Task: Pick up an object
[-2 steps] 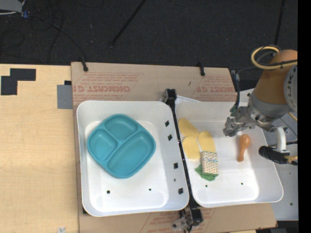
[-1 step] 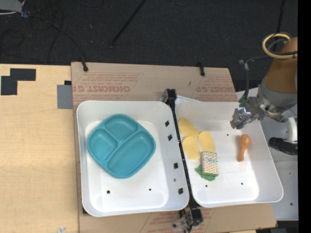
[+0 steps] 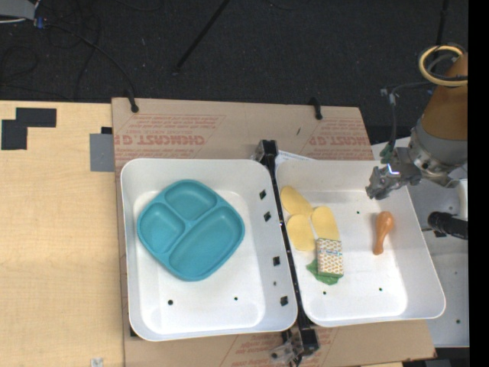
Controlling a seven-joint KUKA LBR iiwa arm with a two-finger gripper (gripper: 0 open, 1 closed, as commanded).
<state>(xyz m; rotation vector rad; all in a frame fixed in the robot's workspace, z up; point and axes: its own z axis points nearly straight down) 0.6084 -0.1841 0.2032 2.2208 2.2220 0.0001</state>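
Observation:
In the right bin [image 3: 397, 300] lie three pale yellow pieces [image 3: 307, 219] close together, a small patterned box [image 3: 329, 257] resting on a green scrap [image 3: 324, 274], and an orange drumstick-shaped toy [image 3: 381, 232] near the right wall. My gripper [image 3: 380, 183] hangs over the upper right corner of that bin, above and slightly left of the orange toy, with nothing seen between its tips. The arm comes in from the right with its orange band [image 3: 445, 105] above.
The left bin [image 3: 149, 312] holds a teal divided plate [image 3: 191, 228]. A black divider clip strip [image 3: 279, 239] runs between the bins. Cardboard [image 3: 229, 132] lies beneath both bins, with wooden bench [image 3: 53, 243] to the left.

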